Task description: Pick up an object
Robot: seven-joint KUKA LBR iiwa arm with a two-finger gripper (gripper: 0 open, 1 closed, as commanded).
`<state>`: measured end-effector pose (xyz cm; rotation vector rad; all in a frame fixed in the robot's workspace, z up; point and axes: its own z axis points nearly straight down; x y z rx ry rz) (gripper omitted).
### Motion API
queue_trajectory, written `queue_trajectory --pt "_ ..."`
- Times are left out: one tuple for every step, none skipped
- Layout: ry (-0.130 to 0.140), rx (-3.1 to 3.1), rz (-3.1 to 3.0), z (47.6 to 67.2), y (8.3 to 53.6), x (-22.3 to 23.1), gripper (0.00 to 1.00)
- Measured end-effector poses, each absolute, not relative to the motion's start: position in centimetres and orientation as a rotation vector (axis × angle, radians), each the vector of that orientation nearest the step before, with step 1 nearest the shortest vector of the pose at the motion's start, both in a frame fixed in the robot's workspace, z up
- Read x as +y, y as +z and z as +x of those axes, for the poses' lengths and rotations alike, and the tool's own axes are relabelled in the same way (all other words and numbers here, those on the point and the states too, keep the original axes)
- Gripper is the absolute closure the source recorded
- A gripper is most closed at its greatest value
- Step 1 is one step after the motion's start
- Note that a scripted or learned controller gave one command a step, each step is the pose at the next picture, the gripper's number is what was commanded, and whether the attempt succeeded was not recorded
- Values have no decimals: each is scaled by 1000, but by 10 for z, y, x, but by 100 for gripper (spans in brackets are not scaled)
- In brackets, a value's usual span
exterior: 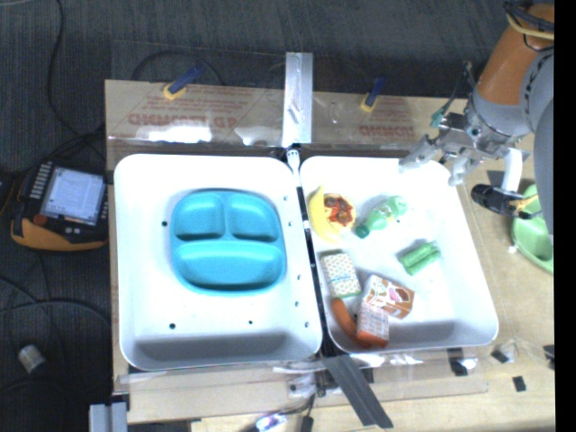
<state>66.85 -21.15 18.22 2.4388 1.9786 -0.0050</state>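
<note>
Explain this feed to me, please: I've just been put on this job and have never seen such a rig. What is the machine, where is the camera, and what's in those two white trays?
You are looking down at a slant from one fixed camera above a bench. The machine is a grey robot arm with an orange band, reaching in from the right. Its gripper hangs over the far right corner of the right bin; nothing shows between its fingers.

The left bin holds a blue divided tray. The right bin holds the small things to pick from: a yellow plate with food, a green bottle, a small green block, a patterned little box, an orange and white carton and an orange piece partly under it.

To the left, off the bench, lies a handheld control pad.
</note>
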Motion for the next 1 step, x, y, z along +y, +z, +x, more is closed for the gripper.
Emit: queue_trajectory --pt "-2 2205 2242 602 103 -174 0"
